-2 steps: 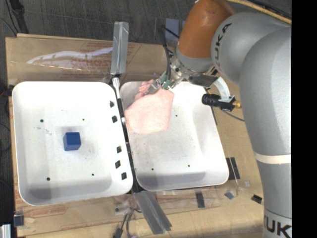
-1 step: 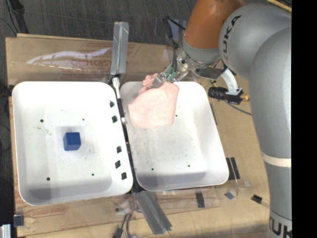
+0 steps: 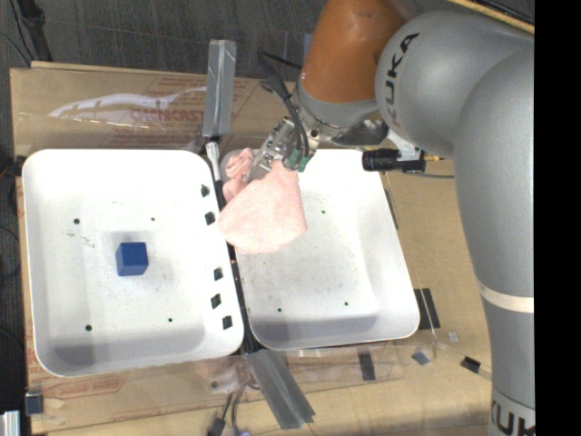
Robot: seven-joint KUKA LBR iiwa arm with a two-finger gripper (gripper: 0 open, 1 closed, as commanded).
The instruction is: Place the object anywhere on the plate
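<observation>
Pincer (image 3: 289, 155) clamped on limp pink cloth (image 3: 263, 209) — crumpled, dangling over right bin's (image 3: 381, 307) left edge

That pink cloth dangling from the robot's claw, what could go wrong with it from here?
The pink cloth hangs from the gripper by its top edge alone, so it might slip free. It dangles right over the divide between the left bin and the right bin, so if dropped it could drape across both rims. I can't make out a plate, so where it should land is unclear.
</observation>
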